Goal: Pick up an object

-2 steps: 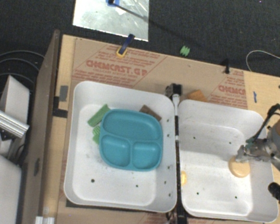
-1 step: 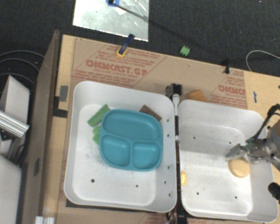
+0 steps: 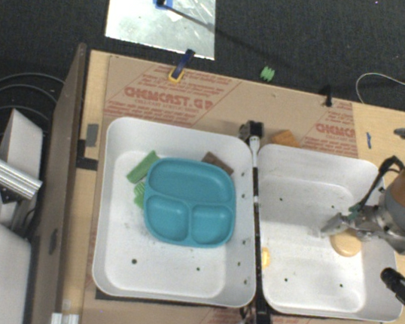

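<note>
Rounded tan object [image 3: 345, 245] lies in smooth white bin [image 3: 297, 287].

arm: I am reaching in from the right, orange band above my wrist | wrist: angling down and leftward | gripper [image 3: 346, 227]: I am hanging low, my fingertips pointing left, ahead of my wrist

tray [image 3: 185, 200] in left bin [image 3: 107, 257] | right bin [image 3: 297, 287] right of tray | gripper [image 3: 346, 226] over right bin | lump [image 3: 345, 245] just beside gripper
</note>
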Robot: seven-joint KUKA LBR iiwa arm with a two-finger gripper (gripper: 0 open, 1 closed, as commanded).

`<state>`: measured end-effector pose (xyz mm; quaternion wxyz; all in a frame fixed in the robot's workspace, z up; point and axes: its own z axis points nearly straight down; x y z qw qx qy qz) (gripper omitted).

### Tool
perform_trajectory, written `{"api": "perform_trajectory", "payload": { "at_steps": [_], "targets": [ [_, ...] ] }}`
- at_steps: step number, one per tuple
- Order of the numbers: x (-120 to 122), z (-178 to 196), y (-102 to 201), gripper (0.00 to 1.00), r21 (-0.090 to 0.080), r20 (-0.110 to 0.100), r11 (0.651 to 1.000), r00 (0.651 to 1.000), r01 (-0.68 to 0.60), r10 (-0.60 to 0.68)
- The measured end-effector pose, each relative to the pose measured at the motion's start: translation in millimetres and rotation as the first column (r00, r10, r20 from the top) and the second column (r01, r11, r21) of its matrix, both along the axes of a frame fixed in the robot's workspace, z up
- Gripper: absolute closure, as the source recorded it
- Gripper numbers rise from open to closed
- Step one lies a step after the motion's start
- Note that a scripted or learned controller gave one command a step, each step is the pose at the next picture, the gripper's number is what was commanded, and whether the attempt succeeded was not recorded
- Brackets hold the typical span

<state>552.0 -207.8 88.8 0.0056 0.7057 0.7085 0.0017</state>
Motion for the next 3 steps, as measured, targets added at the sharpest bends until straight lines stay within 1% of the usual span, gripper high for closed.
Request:
{"api": "perform_trajectory", "payload": {
  "at_steps": [1, 2, 3],
  "targets": [
    [4, 14, 0, 1.00, -0.001, 0.011, 1.000, 1.000, -0.002, 0.002],
    [3, 13, 0, 0.00, 0.000, 0.008, 1.000, 1.000, -0.001, 0.001],
    [4, 24, 0, 1.00, 0.000, 0.012, 1.000, 1.000, -0.002, 0.002]
  ]
}}
